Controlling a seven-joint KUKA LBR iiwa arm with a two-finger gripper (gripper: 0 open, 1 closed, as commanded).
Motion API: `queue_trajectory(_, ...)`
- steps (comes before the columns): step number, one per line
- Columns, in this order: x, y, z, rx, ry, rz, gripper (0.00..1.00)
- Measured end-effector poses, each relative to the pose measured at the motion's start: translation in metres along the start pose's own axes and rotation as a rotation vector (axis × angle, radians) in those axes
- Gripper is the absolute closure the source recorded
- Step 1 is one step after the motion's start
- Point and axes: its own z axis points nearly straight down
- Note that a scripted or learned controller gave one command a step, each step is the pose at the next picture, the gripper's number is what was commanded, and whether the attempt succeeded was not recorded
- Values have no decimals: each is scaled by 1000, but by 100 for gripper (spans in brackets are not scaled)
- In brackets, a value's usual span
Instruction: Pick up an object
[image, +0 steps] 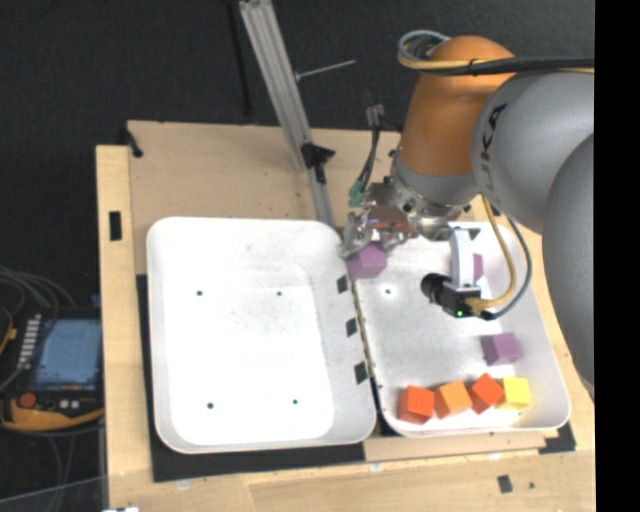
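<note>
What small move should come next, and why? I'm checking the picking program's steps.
Probably a short, slow lift straight up. The hand sits right at the purple block, at the top left corner of the right bin. Whether the block is gripped is unclear, and a small rise would show that.

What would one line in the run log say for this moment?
end effector: at purple block, right bin's far-left corner | grasp: unconfirmed | five blocks elsewhere in bin
</note>
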Motion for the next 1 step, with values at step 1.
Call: queue_trajectory(1, 50, -8, 2, 4, 0, 1, 100)
